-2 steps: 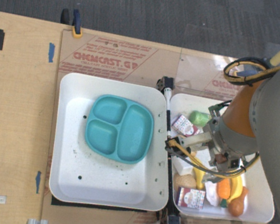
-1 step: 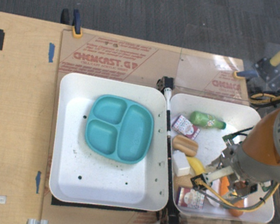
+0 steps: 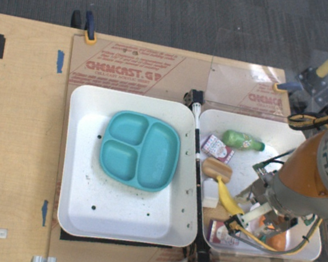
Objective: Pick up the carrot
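Observation:
The carrot (image 3: 278,241) shows as a small orange patch near the front right corner of the right bin (image 3: 250,125), mostly hidden beneath the arm's wrist. My gripper (image 3: 260,217) hangs low in that bin, just left of and above the carrot, between it and the banana (image 3: 228,198). The wrist and its cables hide the contact area.
The right bin also holds a green bottle (image 3: 243,140), a pink and white packet (image 3: 217,147), a brown bun (image 3: 217,168) and another packet (image 3: 219,232) at the front. A teal divided plate (image 3: 140,151) lies in the left bin (image 3: 75,206).

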`<control>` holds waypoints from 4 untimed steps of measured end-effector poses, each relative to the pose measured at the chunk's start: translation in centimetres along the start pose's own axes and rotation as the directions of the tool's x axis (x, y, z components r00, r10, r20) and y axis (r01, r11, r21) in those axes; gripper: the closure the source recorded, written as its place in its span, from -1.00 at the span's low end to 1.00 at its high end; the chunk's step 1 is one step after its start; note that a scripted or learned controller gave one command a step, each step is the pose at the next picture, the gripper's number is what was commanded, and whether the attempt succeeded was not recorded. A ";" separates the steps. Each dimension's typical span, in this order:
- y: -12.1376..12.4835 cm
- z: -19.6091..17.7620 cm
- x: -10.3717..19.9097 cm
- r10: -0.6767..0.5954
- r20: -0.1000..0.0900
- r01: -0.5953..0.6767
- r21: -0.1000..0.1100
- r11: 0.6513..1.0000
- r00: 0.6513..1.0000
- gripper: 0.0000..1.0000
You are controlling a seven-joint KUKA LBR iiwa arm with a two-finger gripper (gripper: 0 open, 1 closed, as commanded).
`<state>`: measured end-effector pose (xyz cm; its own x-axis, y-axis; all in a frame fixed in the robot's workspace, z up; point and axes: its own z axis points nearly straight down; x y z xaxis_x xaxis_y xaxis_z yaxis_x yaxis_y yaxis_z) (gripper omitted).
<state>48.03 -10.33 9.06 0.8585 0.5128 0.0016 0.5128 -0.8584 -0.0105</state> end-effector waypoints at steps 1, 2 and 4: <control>2.7 0.1 6.0 0.113 -0.003 -0.113 -0.018 0.993 0.994 -1.00; 7.5 0.0 5.2 0.284 -0.008 -0.284 -0.012 0.959 0.959 -1.00; 8.8 -0.1 -0.5 0.298 -0.011 -0.298 -0.013 0.954 0.954 -1.00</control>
